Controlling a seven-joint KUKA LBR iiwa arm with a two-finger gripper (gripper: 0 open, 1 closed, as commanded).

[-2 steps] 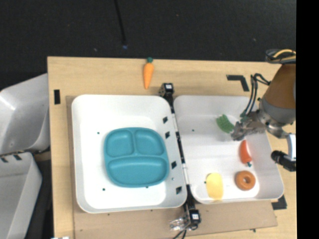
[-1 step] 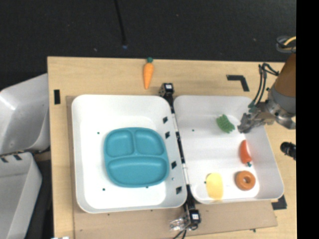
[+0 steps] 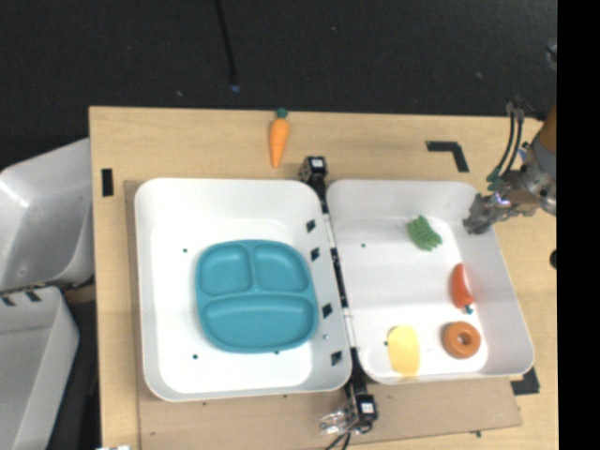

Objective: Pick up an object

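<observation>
Gripper at right bin's far right rim, nothing visibly held; opening can't be told. Approach step: green toy lies nearest, just left; red piece, brown ring, yellow piece lie nearer the camera. Next: move over one, descend.

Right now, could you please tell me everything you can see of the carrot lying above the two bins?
The carrot is a small toy-like piece, orange with a short green top, smooth and plastic-looking. It lies flat on the bare wooden bench, outside both bins, just beyond the far rim of the left bin. Its green end points away from the bins and its narrow tip points toward them. It rests on the bench alone, apart from everything else; the gripper is far off, at the right bin's far right edge.
</observation>
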